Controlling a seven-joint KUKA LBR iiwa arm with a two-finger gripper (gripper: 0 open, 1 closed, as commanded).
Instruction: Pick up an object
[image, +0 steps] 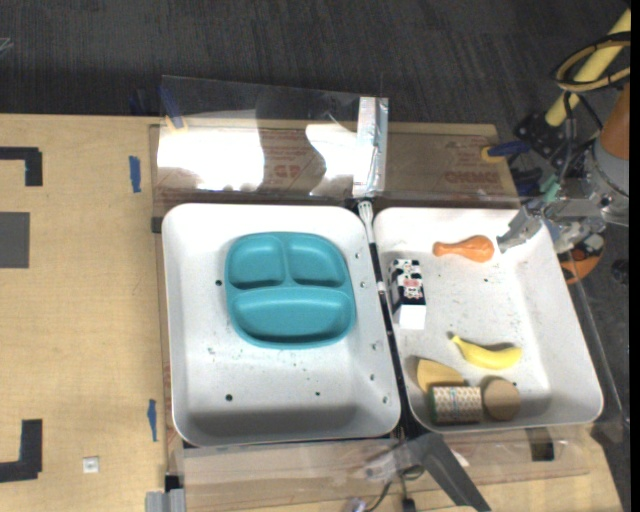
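The orange gourd-shaped toy (466, 248) lies in the right bin (570, 330), its fat end pointing toward the gripper (520, 228) and just beside the fingertip there, apart from it or barely touching; I cannot tell which. It lies flat, not between the jaws. Whether the jaws stand open or closed cannot be made out at this angle, and nothing is seen held in them.

Farther from the jaws, toward the bin's near side, a banana (488, 352) lies on the floor of the bin. Beyond it, along the near wall, sit a yellow wedge (436, 374), a patterned roll (456, 403) and a brown round piece (502, 398), close together. Away from the jaws toward the divider lies a small black-and-white carton (407, 292).

Across the divider, well apart from the gripper, the left bin (200, 380) bears a teal sectioned plate (290, 288).
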